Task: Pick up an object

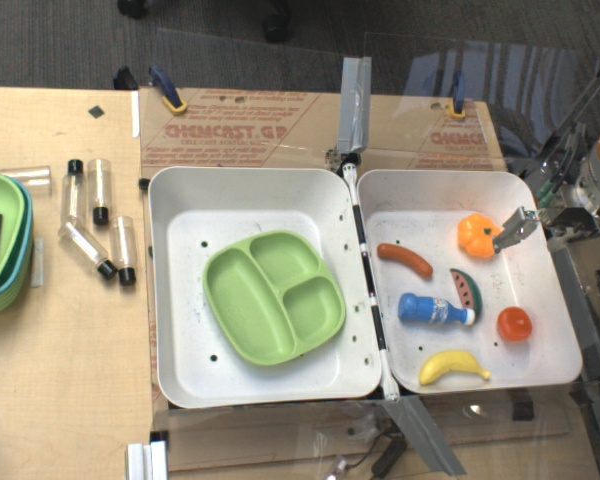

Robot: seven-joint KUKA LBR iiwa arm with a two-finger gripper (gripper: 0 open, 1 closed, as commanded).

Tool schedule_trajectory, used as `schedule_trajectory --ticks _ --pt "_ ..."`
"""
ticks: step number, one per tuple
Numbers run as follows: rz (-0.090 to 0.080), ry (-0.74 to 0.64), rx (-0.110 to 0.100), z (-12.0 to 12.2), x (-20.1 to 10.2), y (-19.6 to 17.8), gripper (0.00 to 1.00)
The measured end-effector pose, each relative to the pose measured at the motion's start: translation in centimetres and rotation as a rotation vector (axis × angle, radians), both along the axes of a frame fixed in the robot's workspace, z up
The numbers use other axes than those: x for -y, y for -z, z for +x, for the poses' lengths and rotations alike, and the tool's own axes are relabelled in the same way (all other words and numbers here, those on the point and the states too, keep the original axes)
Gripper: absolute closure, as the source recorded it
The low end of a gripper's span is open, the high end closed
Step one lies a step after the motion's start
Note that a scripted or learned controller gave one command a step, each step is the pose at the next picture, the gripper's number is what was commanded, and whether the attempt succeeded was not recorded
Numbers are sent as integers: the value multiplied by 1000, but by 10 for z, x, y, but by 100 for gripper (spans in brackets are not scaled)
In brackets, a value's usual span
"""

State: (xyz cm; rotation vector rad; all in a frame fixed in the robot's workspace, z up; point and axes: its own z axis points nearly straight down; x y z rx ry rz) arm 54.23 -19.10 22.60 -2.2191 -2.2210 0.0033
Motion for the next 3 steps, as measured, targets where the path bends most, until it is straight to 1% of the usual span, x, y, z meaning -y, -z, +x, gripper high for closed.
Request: schedule_trajectory --ticks 1,2,3 --pt "-2 160 0 32 -117 -83 0" --pt "-4 488 -4 -13 -188 -42 0" --pt "-7 487 -8 -12 -187 -49 100"
